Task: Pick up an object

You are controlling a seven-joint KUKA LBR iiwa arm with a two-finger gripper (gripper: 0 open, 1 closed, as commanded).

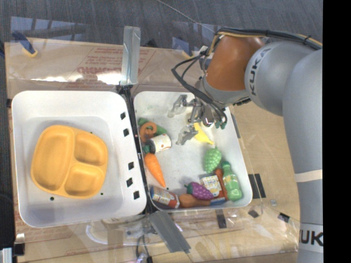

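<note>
My gripper (181,119) hangs over the upper middle of the right bin (164,100), its two grey fingers (176,105) spread open with only bare bin floor between them. A yellow toy piece (204,138) lies just right of the lower finger, partly under the wrist. A small white can (160,143) and an orange and green toy (147,129) lie a little to the left of the gripper. Below them lies a carrot (154,170).
Green grapes (213,159), a green bottle (232,186), purple grapes (201,190), a small box (210,183) and a tin (164,197) crowd the right bin's lower edge. The left bin (33,106) holds a yellow divided plate (68,160).
</note>
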